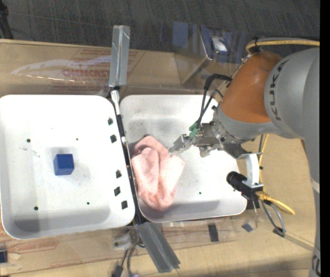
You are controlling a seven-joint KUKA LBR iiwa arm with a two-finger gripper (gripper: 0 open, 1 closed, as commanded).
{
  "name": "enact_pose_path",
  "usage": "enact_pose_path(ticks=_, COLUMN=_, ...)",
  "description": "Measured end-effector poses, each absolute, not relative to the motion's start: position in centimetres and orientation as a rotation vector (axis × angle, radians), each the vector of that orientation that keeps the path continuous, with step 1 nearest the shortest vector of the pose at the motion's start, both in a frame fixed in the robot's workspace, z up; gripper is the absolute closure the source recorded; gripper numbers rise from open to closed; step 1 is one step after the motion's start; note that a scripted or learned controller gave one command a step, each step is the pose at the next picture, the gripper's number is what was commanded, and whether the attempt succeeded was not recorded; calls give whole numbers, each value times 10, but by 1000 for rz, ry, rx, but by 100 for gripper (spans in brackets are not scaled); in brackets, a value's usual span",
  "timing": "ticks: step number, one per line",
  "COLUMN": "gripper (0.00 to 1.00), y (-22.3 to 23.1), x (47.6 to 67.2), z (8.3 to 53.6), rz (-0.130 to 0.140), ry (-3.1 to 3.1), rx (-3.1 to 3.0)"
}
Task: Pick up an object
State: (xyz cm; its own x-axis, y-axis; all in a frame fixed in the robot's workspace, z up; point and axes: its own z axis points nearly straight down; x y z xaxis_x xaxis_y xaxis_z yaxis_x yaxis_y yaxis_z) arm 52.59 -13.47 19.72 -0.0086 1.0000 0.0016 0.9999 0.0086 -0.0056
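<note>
A crumpled pink cloth [155,175] lies in the right bin [222,203], against its left wall. A small blue cube [64,164] sits alone in the left bin [14,212], left of its middle. My gripper [177,147] reaches in from the right and hangs low over the right bin, its tip at the cloth's upper right edge. I cannot tell whether it touches the cloth. The grey wrist and orange band [248,97] rise behind it.
A grey divider with black clips [118,154] separates the two bins. Cables and a black fitting [240,182] hang off the wrist over the right bin's right side. Brown cardboard [153,62] lies under the bins.
</note>
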Motion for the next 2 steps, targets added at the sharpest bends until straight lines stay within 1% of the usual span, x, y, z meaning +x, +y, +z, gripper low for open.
enact_pose_path(ticks=1, gripper=0, y=-117, x=558, z=91, rz=2, ry=-2265, rx=-2178)
enact_pose_path(ticks=2, gripper=100, y=-117, x=557, z=100, rz=7, ry=-2265, rx=-2170)
